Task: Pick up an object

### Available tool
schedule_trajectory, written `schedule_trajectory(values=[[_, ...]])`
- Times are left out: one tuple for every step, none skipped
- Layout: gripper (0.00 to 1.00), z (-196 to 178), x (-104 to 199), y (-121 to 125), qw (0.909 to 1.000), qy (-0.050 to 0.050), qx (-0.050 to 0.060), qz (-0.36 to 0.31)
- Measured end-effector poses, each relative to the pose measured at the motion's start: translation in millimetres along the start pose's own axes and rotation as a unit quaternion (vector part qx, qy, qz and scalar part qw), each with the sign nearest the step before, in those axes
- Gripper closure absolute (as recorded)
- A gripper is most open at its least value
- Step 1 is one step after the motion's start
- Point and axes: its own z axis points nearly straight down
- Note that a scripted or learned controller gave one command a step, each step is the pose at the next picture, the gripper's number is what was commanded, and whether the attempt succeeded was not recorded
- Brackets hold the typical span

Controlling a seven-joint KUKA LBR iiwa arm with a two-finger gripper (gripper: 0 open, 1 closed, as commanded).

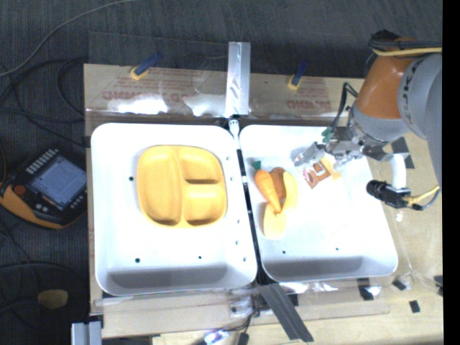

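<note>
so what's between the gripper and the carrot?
Just bare bin floor between the gripper and the carrot, seen from the overhead camera.

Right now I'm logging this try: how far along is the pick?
Done: the arm has reached the right bin, and the tool sits low over a small orange-and-white item. In hand: nothing visibly lifted; whether that item is gripped is unclear. Left: the grasp and lift. The carrot and yellow pieces lie untouched.
</note>
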Motion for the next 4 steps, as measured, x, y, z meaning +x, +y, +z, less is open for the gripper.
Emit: schedule_trajectory(values=[[0.00,62,-4,41,0.9996,-0.002,-0.006,-0.028],[0.00,27,-16,48,0.9786,0.000,0.000,0.206],[0.00,58,-31,49,0.9884,0.000,-0.007,0.152],[1.00,47,-30,50,0.9886,-0.002,-0.009,0.150]])
